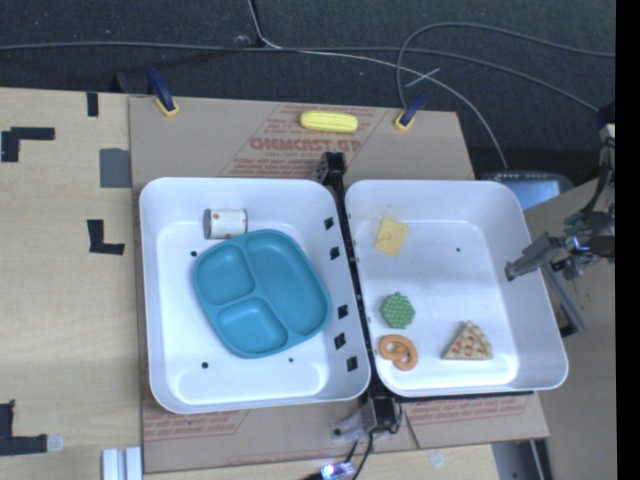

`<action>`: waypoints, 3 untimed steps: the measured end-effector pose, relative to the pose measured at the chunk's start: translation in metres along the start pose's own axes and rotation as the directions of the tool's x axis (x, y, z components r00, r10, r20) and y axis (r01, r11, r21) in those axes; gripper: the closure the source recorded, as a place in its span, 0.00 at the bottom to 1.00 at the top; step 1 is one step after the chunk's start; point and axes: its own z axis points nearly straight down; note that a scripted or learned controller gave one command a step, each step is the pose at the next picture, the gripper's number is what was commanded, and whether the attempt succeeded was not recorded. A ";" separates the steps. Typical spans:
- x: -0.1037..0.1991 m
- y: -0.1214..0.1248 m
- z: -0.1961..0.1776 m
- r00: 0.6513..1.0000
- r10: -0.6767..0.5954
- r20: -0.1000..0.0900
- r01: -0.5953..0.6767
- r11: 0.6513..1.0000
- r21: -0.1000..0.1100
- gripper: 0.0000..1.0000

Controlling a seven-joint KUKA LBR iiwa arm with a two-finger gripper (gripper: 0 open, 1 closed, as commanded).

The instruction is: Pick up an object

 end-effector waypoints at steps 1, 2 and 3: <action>0.001 0.002 -0.006 1.000 -0.004 0.003 0.004 1.000 -0.010 0.00; 0.009 0.002 0.056 1.000 -0.004 0.001 0.004 1.000 -0.004 0.00; 0.004 0.002 0.118 1.000 -0.003 0.000 0.003 1.000 -0.004 0.00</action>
